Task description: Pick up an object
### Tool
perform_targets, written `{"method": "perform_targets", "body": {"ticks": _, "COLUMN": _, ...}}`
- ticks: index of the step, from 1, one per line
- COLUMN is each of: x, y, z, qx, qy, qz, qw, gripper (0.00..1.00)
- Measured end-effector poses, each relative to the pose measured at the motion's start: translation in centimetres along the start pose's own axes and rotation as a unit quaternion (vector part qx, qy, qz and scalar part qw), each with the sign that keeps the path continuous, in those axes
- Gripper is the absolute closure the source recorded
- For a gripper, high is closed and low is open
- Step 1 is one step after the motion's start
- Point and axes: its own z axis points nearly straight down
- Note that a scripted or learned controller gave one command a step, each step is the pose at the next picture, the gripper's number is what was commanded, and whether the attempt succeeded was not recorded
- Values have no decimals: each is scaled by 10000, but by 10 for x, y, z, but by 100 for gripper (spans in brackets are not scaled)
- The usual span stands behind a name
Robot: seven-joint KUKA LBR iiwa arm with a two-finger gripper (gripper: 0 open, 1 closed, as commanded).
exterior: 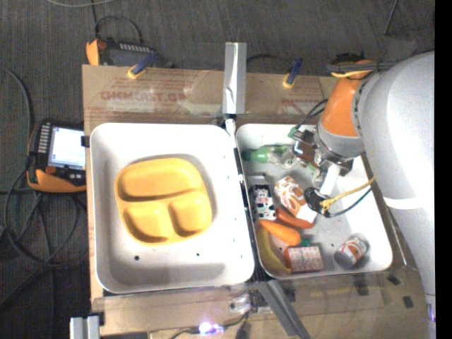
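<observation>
My gripper point(302, 147) hangs over the far part of the right bin point(378, 221), below the orange wrist band. Just to its left lies a green bottle point(265, 154), its right end under the gripper. An orange-and-white packet point(288, 192) sits right in front of the gripper. Nearer the front lie a small black-and-white carton point(263, 203), an orange carrot point(280, 232), a yellow banana point(269, 251), a red-labelled box point(305, 258) and a tin can point(351, 251). I cannot see anything held.
The left bin point(106, 189) holds a yellow divided tray point(164, 198). A raised rim point(241, 189) separates the two bins. The big grey arm covers the right bin's far right corner. A handheld pendant point(60, 155) lies off the bench at left.
</observation>
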Motion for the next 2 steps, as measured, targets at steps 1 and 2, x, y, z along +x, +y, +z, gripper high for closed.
{"method": "perform_targets", "body": {"ticks": 1, "x": -58, "y": -21, "z": -78, "qx": 37, "qy": -10, "qz": 413, "qw": 9991, "gripper": 0}}
{"method": "perform_targets", "body": {"ticks": 2, "x": -10, "y": -16, "z": -1, "qx": 10, "qy": -1, "qz": -351, "qw": 9994, "gripper": 0}}
